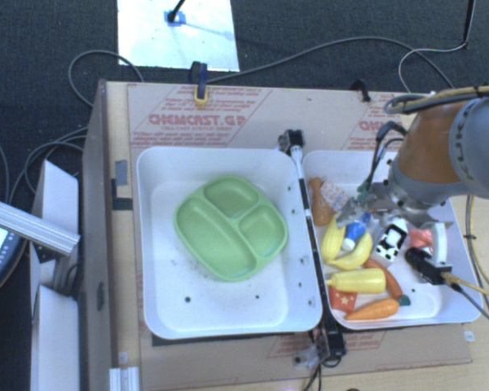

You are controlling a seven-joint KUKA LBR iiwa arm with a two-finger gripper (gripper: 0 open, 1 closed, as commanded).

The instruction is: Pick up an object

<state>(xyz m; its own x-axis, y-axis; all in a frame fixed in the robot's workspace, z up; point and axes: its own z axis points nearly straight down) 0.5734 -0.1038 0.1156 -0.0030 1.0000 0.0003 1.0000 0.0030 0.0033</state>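
Nearest us, along the front of the right-hand shallow white bin (464,320), we saw an orange plastic carrot (373,309) and, just behind it, a long yellow plastic piece (359,281). Behind those lay a curved yellow toy banana (339,247) with a small blue and white bottle (354,235) resting on it, a black and white block (389,242) just to the right. The two-finger gripper (370,208) hung low over that cluster, right above the bottle; whether it was released or clenched we could not tell. In the left white bin (159,316) sat a green divided plastic tray (231,227). Farther back, the brown board (326,112) carried red print reading "CHEMCAST GP"
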